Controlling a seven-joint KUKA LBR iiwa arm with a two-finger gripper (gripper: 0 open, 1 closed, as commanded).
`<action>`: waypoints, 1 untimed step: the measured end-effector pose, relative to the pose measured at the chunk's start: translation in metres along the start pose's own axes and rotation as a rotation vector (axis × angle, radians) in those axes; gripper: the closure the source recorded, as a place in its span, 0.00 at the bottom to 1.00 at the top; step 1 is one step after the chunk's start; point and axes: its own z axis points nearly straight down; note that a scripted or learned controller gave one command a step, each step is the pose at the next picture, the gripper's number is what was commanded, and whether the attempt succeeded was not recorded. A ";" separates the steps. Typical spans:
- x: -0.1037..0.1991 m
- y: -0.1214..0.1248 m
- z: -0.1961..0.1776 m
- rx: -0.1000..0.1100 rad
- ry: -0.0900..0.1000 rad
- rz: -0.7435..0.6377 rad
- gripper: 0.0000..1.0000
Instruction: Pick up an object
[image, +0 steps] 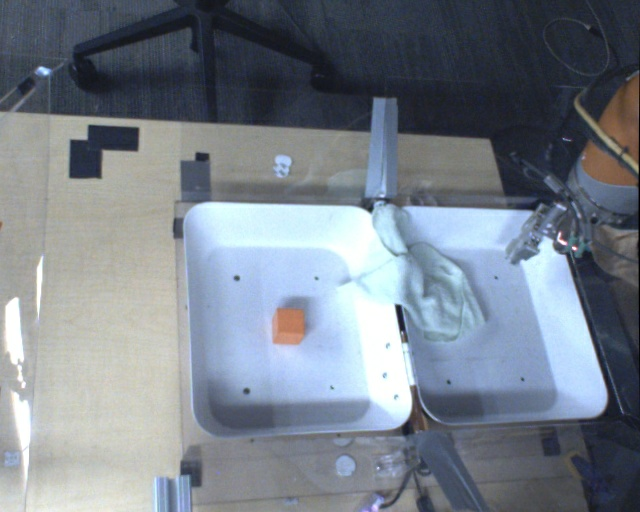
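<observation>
A pale wooden surface (100, 330) carries two shallow white bins side by side. In the left bin (215, 400) a small orange cube (289, 326) sits alone on the floor of the bin, a little left of its middle and well apart from every wall. A pale greenish-grey cloth (435, 295) lies crumpled in the right bin (570, 380), bunched against its left side, with one twisted end running up toward the far corner where the two bins meet and a thin fold spilling over the shared rim into the left bin.

The arm comes in from the right, its orange band (610, 160) showing at the far right edge. The end effector (527, 243) hangs over the far right part of the right bin, pointing down and to the left, apart from the cloth and nowhere near the cube. Nothing sits between its fingers; how wide they stand I cannot tell from here.

A grey metal post (382, 150) rises behind the gap between the bins. Black tape patches (100, 148) mark the far left of the surface. I can make out no writing or brand anywhere; a tiny white object (283, 166) lies beyond the left bin, too small to read.
</observation>
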 end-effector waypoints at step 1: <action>-0.017 0.011 0.010 -0.001 -0.003 -0.126 1.00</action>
